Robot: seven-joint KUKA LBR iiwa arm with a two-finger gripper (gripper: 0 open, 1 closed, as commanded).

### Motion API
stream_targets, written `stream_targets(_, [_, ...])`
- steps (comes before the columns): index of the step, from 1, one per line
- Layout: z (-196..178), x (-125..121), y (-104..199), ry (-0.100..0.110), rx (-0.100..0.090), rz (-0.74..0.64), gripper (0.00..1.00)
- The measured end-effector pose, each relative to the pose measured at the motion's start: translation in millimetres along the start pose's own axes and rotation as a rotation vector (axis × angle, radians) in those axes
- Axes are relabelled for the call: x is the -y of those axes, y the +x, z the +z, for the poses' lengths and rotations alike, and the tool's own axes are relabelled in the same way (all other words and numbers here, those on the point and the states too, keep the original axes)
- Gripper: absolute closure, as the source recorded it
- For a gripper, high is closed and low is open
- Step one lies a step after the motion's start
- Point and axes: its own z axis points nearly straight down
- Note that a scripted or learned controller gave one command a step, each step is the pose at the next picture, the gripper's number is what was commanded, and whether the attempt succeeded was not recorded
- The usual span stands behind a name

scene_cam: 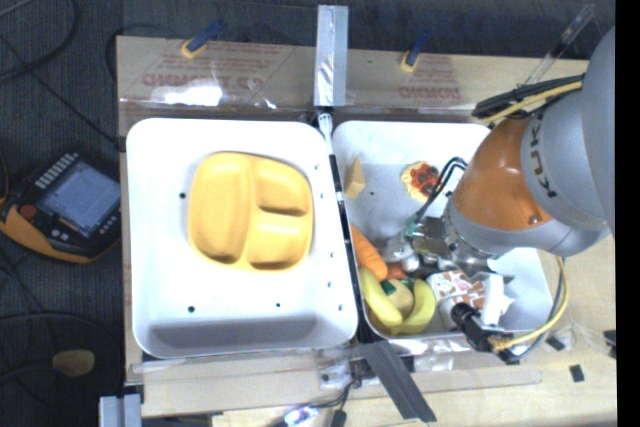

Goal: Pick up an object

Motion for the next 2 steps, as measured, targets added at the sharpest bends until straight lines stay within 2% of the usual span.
stream_targets(1, [-12, -32, -7, 0.027, 0.000, 0.193, 0.00])
stream_targets(2, [-2, -2, -7, -0.021, -0.001, 0.183, 0.00])
